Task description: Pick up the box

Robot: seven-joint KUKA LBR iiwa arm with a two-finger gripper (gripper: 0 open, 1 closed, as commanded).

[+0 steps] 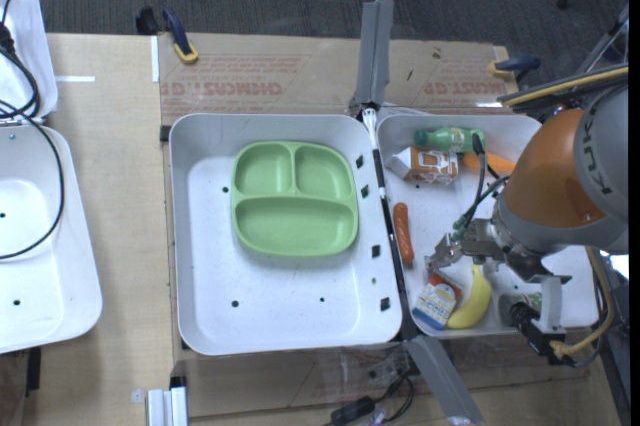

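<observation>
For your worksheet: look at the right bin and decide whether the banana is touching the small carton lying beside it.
Touching. In the camera view, the banana lies against the right edge of the small carton, with no white bin floor showing between them.

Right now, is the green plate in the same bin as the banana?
No. The green plate lies flat in the left bin; the banana lies in the right bin, near the claw.

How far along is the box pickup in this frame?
Nothing looks done yet: the box lies at the back of the right bin, beside the green bottle. In hand: the hand hovers nearer the banana. Left: reaching, gripping and lifting the box.
</observation>
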